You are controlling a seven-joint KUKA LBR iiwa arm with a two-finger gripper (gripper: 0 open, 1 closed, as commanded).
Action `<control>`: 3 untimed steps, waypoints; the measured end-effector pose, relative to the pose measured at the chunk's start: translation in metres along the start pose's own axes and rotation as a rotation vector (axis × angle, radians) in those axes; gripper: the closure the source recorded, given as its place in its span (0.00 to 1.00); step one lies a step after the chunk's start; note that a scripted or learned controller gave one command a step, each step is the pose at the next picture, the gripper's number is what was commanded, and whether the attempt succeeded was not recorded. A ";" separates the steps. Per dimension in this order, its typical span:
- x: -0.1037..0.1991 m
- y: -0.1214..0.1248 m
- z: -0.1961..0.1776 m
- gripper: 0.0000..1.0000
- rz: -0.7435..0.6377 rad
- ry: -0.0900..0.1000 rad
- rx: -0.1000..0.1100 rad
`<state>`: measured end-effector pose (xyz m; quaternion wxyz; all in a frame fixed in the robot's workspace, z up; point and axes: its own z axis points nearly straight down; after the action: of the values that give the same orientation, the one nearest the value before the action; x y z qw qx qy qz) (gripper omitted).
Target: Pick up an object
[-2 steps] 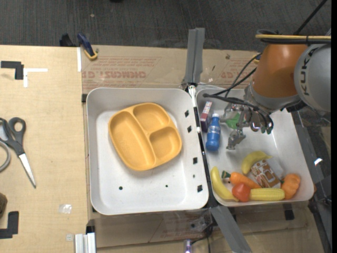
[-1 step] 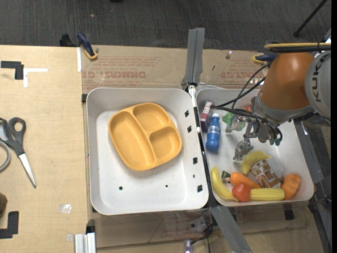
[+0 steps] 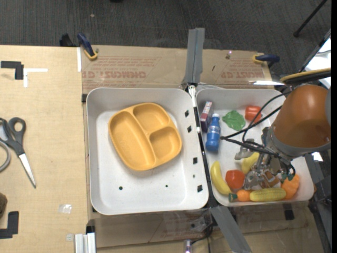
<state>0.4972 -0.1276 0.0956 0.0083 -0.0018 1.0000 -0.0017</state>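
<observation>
The right bin (image 3: pixel 231 95) holds a blue bottle (image 3: pixel 212 133), a green leafy piece (image 3: pixel 234 120), a small red piece (image 3: pixel 253 112), a banana (image 3: pixel 217 177), a red pepper-like piece (image 3: pixel 235 179), a yellow corn cob (image 3: pixel 267 195), an orange carrot (image 3: pixel 291 185) and a pink-purple stick (image 3: pixel 206 110). My gripper (image 3: pixel 261 175) is low in that bin's front right part, among the red piece, the corn and the carrot. The arm's orange band (image 3: pixel 305 117) hangs above it. Cables and the wrist hide the fingertips.
The left bin (image 3: pixel 142 194) holds a yellow divided plate (image 3: pixel 145 136). Scissors (image 3: pixel 18 146) lie on the bench at the far left. A blue clamp (image 3: pixel 87 45) sits at the cardboard's back left corner.
</observation>
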 end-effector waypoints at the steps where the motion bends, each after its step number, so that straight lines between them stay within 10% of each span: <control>1: -0.035 -0.024 0.004 0.00 0.123 0.012 -0.002; 2: -0.023 -0.022 0.004 0.00 0.126 0.015 -0.003; 3: -0.027 -0.021 -0.007 1.00 0.122 0.003 -0.001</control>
<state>0.5241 -0.1488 0.1035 0.0069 0.0591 0.9982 -0.0006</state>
